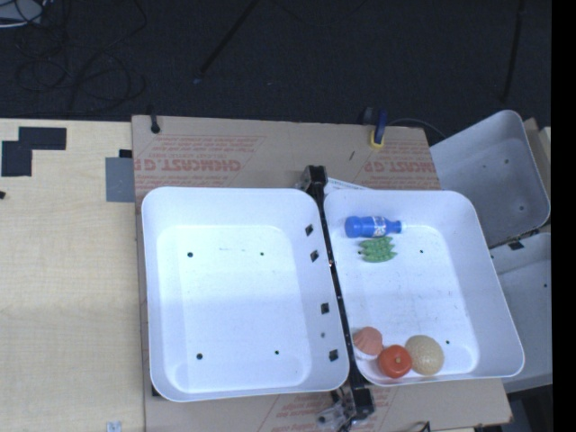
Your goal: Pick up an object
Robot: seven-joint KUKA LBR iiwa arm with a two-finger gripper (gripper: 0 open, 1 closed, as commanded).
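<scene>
smooth glossy white plastic bins (229, 210) on matt brown cardboard (270, 156), pale wood bench (63, 268).

Right side of camera view: pale grey smooth panel with rounded upper corner (490, 165). Cannot tell whether arm part or bench fixture. Surface matte and uniform, brighter along curved top rim. Few small dark dots scattered across face, either screw heads or holes; too small to tell. Second pale grey flat slab (533, 286) just below, same tone, similar dark dots. Small dark bracket-like piece (516, 242) at seam between the two.
</scene>
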